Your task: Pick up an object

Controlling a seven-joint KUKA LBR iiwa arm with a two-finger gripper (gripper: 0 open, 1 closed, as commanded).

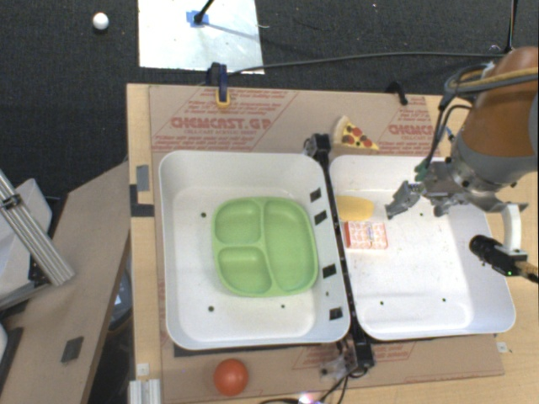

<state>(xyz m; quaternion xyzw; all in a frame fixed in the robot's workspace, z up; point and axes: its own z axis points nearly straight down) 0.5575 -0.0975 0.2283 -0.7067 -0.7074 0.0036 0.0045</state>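
Dark speckled flooring surrounds a bench point(253, 112) topped with printed cardboard, on which two shallow white bins sit side by side. Over the right bin point(438, 297) hangs the gripper point(404, 199), low on the arm point(501, 116) with its orange band; whether it is parted or closed I cannot tell, and nothing is visibly held in it. Just left of the gripper, a pale yellow block point(354, 207) lies near the bin's left wall. Touching that block's lower edge is a small white packet with red print point(366, 236). Beyond the bin's far rim, a toy pizza slice point(354, 135) rests on the cardboard. The left bin point(189, 310) holds a green divided plate point(264, 246) at its middle. An orange ball point(230, 376) sits on the bench in front of the left bin. Farther back, a white sheet point(198, 23) lies on the floor, with a small white ball point(100, 21) well to its left.
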